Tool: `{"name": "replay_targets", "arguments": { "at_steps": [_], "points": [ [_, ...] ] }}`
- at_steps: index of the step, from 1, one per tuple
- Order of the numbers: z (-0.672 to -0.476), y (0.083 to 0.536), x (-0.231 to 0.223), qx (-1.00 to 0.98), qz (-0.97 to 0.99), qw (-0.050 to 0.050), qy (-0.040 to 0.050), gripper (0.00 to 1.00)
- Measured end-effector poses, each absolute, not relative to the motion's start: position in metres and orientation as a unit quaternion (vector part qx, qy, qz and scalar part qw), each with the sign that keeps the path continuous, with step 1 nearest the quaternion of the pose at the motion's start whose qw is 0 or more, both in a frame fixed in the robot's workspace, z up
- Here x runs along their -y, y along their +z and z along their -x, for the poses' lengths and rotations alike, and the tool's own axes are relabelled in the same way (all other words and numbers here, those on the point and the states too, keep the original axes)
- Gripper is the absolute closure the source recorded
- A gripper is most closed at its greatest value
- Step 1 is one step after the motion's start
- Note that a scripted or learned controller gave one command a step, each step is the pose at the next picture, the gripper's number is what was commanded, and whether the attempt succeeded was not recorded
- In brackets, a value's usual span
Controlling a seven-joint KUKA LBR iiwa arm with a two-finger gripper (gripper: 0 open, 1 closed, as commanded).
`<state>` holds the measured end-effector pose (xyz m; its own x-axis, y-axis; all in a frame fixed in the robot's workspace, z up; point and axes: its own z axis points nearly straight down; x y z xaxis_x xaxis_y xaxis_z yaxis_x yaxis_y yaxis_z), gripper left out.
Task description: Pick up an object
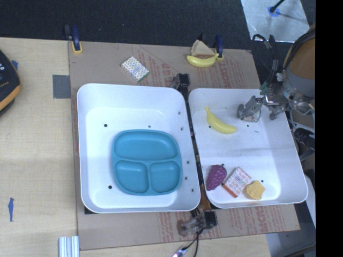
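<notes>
My hand (250, 111) sits low in the right bin (278, 159), just right of the banana (220, 123); I cannot tell how far it is open.

We see two white bins of smooth, faintly glossy plastic, the left bin (91, 143) and the right bin (268, 154). The teal divided plate (146, 161) looks like matt plastic. The yellow banana (220, 123) has a smooth plastic sheen. The bench (32, 159) at left looks like pale wood grain, with brown matt cardboard (161, 68) under the bins. The gripper (251, 111) at upper right looks like dull grey metal.
</notes>
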<state>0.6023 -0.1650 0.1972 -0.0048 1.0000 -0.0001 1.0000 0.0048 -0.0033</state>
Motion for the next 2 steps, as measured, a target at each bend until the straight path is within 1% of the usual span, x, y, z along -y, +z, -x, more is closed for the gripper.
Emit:
{"name": "replay_targets", "arguments": {
  "at_steps": [1, 2],
  "points": [
    [-0.656, 0.091, 0.203, 0.709, 0.705, 0.001, 0.0017, 0.0],
    [-0.657, 0.104, 0.203, 0.71, 0.704, 0.0, 0.0015, 1.0]
  ]
}}
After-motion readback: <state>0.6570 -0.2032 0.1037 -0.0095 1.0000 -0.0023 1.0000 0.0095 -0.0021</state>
